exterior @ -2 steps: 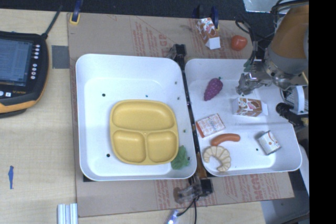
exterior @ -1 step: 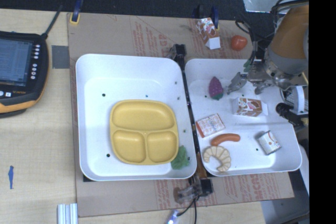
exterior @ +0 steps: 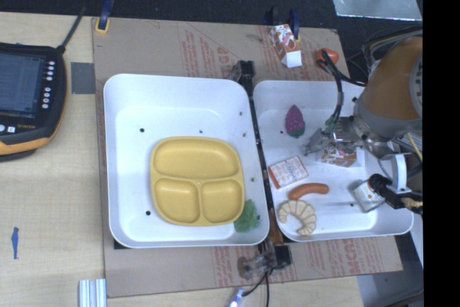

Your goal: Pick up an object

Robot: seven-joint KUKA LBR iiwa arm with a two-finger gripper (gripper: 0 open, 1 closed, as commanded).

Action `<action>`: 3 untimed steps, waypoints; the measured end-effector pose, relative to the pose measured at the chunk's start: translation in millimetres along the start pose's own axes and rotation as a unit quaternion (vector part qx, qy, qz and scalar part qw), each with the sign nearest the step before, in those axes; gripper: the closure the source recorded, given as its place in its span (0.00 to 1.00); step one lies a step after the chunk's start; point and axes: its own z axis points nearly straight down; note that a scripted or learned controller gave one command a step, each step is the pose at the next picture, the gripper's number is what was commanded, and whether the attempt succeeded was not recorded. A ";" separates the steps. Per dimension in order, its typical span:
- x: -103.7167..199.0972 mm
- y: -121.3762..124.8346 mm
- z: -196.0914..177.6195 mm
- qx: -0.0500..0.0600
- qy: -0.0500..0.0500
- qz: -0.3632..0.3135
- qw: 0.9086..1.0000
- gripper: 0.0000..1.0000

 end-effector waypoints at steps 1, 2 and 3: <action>-60.2 64.5 17.8 0.009 0.004 0.001 1.000 0.00; -59.2 93.2 18.2 0.009 0.005 0.001 1.000 0.00; -59.9 32.3 17.9 0.011 0.004 0.000 1.000 0.00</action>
